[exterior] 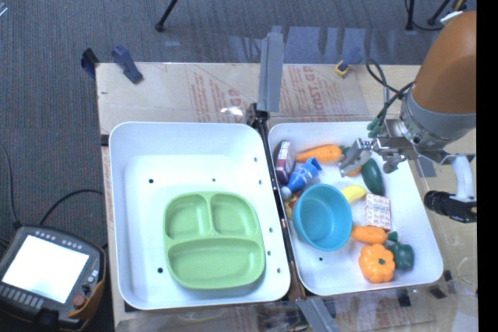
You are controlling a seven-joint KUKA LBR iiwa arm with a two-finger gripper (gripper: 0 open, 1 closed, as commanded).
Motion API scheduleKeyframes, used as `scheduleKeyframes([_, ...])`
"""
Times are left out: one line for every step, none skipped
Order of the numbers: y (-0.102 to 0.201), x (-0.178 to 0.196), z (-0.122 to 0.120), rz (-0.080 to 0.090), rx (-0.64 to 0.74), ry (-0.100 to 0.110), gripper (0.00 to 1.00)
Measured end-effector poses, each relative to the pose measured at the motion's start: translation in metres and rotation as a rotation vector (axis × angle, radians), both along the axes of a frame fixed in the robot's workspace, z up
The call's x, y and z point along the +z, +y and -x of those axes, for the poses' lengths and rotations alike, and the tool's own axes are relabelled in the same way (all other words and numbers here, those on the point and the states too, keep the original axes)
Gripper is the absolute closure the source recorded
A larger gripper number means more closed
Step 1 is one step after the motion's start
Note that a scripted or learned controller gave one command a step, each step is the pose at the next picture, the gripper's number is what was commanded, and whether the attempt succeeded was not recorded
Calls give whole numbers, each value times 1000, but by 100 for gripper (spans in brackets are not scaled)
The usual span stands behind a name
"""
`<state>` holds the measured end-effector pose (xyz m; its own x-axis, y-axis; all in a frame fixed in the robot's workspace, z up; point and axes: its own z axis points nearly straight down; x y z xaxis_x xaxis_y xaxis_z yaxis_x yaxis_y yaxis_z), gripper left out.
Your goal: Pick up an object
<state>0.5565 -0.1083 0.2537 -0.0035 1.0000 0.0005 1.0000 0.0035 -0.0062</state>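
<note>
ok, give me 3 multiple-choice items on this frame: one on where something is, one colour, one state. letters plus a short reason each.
1. Where is the green divided plate?
A. In the left bin
B. In the right bin
C. On the carpet

2. What colour is the bowl in the right bin?
A. Red
B. Blue
C. White

3. How does the bowl sit?
A. Upside down
B. Stacked on the green plate
C. Mouth up, among the toy food

Answers:
1. A: the plate lies flat on the floor of the left bin.
2. B: the bowl is blue, inside and on its rim.
3. C: its hollow inside faces the camera, with a carrot behind it and a small pumpkin in front.
</note>
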Motion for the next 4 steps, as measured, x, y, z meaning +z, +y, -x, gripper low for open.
scheduleKeyframes([-31, -168, -15, -1, -31, -2, 0])
scheduleKeyframes([-35, -158, -15, -4, -40, 0, 100])
scheduleKeyframes([64, 2, -25, 0, -69, -10, 100])
scheduleKeyframes([61, -73, 44, -1, 18, 9, 100])
